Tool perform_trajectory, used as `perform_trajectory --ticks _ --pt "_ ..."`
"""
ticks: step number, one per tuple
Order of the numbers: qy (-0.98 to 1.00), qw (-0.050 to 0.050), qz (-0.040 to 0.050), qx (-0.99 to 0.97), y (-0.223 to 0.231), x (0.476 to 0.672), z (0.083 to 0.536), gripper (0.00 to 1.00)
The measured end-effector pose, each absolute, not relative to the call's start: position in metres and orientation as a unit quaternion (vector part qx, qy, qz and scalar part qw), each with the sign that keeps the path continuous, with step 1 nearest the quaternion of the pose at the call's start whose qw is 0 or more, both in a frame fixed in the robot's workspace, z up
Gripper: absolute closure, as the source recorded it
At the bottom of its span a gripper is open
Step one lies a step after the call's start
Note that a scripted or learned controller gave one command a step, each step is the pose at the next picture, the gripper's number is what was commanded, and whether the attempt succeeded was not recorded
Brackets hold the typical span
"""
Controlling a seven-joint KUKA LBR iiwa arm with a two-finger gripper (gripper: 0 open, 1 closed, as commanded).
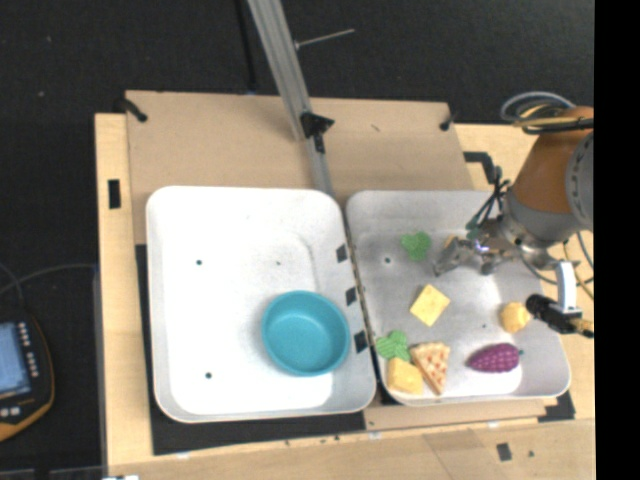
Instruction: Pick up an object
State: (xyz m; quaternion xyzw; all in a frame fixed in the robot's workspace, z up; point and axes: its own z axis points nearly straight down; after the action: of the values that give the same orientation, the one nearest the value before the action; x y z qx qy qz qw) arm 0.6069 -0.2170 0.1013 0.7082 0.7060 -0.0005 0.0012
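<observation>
The jaws point(452, 258) hang spread wide and hold nothing, low over the right bin point(395, 218). A green toy leaf point(416, 244) lies just left of them; a yellow cheese block point(430, 305) sits nearby below. The left bin point(200, 228) holds a blue bowl point(303, 332).

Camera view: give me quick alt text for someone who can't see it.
The gripper hangs over the right bin, near a green toy and a yellow cheese block, holding nothing visible. Purple grapes and a pizza slice lie nearer the front; the left bin holds a blue bowl.
</observation>
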Motion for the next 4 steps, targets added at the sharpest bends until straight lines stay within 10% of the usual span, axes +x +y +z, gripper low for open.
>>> perform_trajectory --ticks 1,4 --pt "0.705 0.003 0.0008 0.709 -0.218 0.608 0.113 1.00" --pt "0.708 0.003 0.0014 0.706 -0.221 0.602 0.254 1.00"
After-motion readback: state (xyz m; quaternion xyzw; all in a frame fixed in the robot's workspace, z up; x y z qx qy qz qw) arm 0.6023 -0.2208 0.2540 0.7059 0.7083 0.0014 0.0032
